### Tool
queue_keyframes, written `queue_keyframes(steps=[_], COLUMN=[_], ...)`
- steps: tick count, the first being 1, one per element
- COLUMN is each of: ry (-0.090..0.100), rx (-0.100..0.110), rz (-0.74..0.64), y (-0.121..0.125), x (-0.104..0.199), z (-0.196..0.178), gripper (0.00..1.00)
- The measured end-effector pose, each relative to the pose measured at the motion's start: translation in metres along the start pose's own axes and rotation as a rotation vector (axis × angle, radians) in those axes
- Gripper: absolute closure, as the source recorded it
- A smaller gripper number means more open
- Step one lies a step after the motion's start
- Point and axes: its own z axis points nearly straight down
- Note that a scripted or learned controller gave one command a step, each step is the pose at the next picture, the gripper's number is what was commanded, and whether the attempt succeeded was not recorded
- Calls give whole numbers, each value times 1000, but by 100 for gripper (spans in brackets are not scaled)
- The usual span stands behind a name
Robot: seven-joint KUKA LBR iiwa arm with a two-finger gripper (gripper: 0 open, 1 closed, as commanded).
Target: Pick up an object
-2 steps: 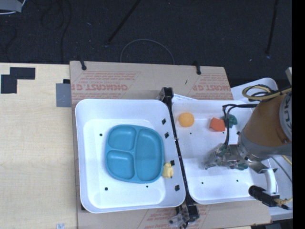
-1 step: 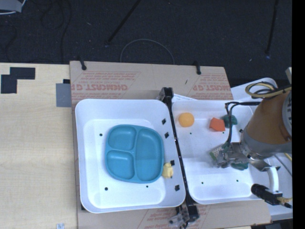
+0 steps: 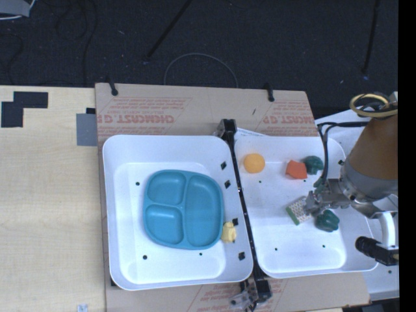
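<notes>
Low over the right bin (image 3: 273,252), beside a small pad.
My gripper (image 3: 316,203) touches a flat, speckled grey-green-edged pad (image 3: 298,210); I cannot tell how my jaws stand.

Colours across two shallow white plastic bins (image 3: 123,174)

Left: sky-blue three-part plate (image 3: 182,208), small pale-yellow lump (image 3: 229,232). Right: orange ball (image 3: 254,163), red-orange block (image 3: 296,169), two dark-green pieces (image 3: 314,164), (image 3: 327,221), speckled grey-white pad (image 3: 298,210). Far: tan cardboard with red print (image 3: 195,112).

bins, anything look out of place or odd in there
One thing: a small yellow piece sits wedged between the blue plate and the left bin's right wall, apart from the other items, which lie in the right bin.
</notes>
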Motion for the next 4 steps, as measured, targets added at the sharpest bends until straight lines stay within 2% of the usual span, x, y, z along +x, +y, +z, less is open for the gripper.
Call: queue_keyframes(steps=[2, 3, 4], ry=[-1, 2, 3], rx=[-3, 5, 6], rz=[-1, -4, -4], y=[-1, 4, -7], x=[2, 49, 96], z=[-126, -113, -111], gripper=[100, 100, 100])
